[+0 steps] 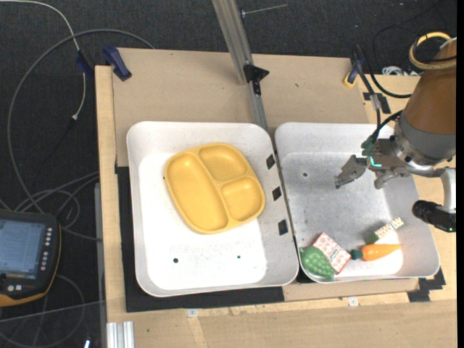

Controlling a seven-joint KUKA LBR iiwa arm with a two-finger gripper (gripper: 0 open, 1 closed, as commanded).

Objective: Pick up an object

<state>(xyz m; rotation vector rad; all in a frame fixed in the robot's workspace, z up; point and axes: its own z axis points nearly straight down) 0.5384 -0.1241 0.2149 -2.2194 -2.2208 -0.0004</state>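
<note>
I see the bench [217, 71], a light brown board, and on it two shallow white bins stand side by side. The left bin [156, 252] carries a yellow plate [214, 187] with three compartments, lying a little turned, and nothing lies in its compartments. The right bin [319, 201] is under my arm [433, 100], which comes in from the right side, grey with the orange band above the wrist. My pincer [366, 174] hangs above the upper part of the right bin, with its two fingers spread wide apart and nothing between them. The things I could pick up are all along the near edge of the right bin, well apart from my pincer. There is a green leafy toy [317, 262] in the near left corner, and just beside it, touching it, a small box with a red and white pattern [332, 249]. To the right of the box lies an orange carrot toy [380, 251], and near its upper end lies a small pale strip [388, 228] with a green tip.
</note>
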